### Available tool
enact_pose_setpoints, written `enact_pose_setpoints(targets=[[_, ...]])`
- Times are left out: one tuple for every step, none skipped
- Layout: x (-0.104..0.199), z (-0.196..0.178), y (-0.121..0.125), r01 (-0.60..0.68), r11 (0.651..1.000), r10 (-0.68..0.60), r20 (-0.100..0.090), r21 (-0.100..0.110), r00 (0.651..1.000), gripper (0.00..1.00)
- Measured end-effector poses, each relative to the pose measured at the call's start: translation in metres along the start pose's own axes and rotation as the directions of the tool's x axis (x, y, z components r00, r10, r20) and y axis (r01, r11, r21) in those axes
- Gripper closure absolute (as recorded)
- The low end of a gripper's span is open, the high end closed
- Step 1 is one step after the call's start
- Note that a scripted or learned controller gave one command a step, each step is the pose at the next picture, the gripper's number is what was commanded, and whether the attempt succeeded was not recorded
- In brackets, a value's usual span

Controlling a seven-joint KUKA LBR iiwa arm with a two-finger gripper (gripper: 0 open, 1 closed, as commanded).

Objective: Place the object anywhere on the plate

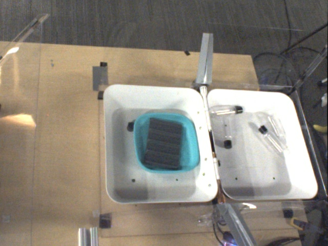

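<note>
A teal square plate (191, 143) sits in the middle of the left white bin (109, 152). On the plate lies a dark grey ribbed block (164, 143), flat, with its long side running front to back and all of it inside the plate's rim. A small dark piece (130, 126) pokes out at the plate's left edge.
The right white bin (302, 158) holds a clear tube with a black cap (226, 109), a clear bag-like item with a black tip (271, 133) and a small black piece (227, 144). A grey metal post (205, 60) stands behind the seam between the bins.
</note>
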State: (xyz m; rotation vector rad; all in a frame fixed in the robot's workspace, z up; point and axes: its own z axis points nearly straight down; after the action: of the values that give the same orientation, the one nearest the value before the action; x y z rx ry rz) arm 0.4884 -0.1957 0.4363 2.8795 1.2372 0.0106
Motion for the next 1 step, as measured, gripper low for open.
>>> enact_pose_setpoints(targets=[[-0.0013,-0.0001,0.0011,-0.151,0.989,0.151,-0.001,0.000,0.989,0.00]])
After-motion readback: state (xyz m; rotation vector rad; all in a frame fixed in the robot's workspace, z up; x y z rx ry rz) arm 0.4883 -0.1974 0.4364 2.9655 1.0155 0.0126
